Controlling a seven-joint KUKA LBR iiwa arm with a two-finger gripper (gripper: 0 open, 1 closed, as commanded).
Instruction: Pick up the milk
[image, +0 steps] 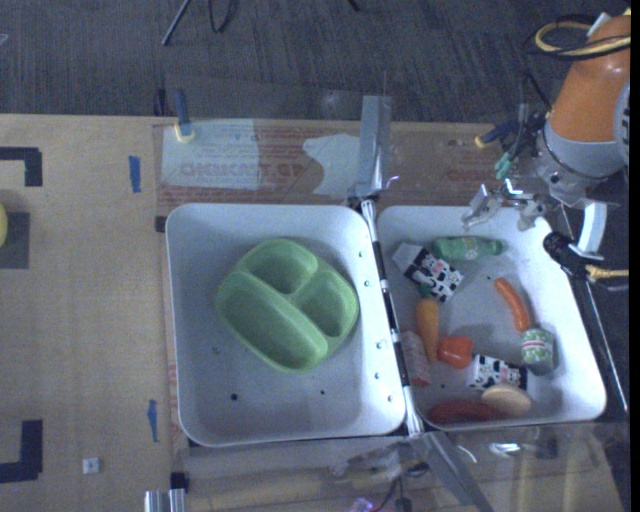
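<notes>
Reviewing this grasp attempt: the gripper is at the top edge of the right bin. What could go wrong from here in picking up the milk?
Two cow-patterned cartons lie in the right bin: one milk carton near the top left, another lower down, so the target is ambiguous. The green bottle lies between the gripper and the upper carton and might get grabbed or knocked. The lower carton sits crowded by the tomato and bun, which may block the fingers.

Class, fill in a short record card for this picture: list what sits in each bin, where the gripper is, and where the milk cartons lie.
left bin: green divided plate
right bin: two milk cartons, green bottle, carrot, sausage, other toy food
milk carton one: near the bin's top left, below the bottle
milk carton two: near the bin's lower edge
gripper: above the right bin's top edge, holding nothing
</notes>
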